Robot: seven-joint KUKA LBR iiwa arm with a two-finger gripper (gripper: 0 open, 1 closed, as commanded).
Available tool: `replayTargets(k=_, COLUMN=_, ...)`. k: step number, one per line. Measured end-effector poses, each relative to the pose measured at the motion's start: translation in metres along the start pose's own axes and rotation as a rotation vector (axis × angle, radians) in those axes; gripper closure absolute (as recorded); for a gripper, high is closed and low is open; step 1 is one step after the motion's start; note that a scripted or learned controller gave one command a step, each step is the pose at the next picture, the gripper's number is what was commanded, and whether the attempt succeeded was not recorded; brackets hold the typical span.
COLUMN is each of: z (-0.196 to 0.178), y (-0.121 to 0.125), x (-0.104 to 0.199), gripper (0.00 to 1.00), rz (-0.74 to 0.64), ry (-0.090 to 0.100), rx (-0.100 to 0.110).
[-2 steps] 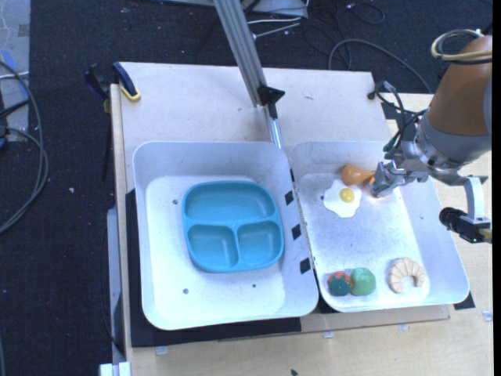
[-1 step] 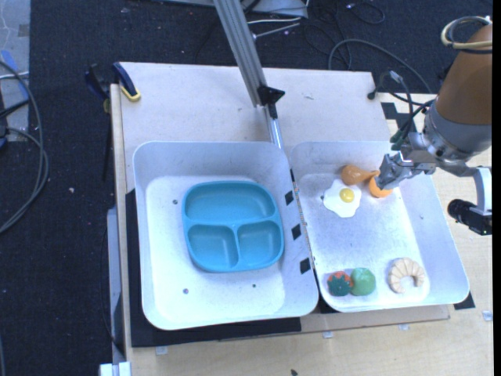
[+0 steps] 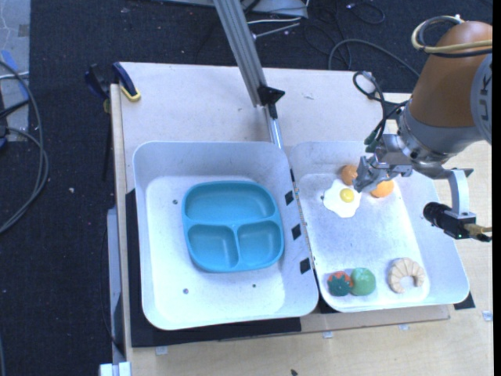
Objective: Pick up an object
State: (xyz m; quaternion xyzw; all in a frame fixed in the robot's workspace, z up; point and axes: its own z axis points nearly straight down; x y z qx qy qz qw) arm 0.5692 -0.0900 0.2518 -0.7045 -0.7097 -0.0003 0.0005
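Gripper: we see the gripper (image 3: 368, 180) low in the right bin (image 3: 438, 280), at its far end; we cannot tell how it is set
Targets: an orange piece (image 3: 382, 188) just beside it on one side, a smaller orange piece (image 3: 347, 173) on the other, the fried egg (image 3: 342, 200) touching or nearly so
Crowding risk: we judge a grasp here may nudge a neighbour instead of catching one
Egg risk: flat, so it could slip out
Spare objects: croissant (image 3: 407, 275) and green toys (image 3: 352, 282) lie well apart at the near end
Left bin: blue tray (image 3: 233, 225), not involved
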Motion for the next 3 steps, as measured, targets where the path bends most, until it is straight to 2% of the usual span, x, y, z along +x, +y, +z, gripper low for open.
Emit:
replayTargets(k=1, z=0.013, y=-0.015, x=0.045, gripper=1.0, rz=0.001, ry=0.0, rx=0.003)
replayTargets(k=2, z=0.014, y=-0.026, x=0.108, gripper=1.0, rz=-0.001, ry=0.0, rx=0.002)
replayTargets(k=3, z=0.009, y=-0.048, x=0.162, gripper=1.0, rz=-0.002, ry=0.001, rx=0.002)
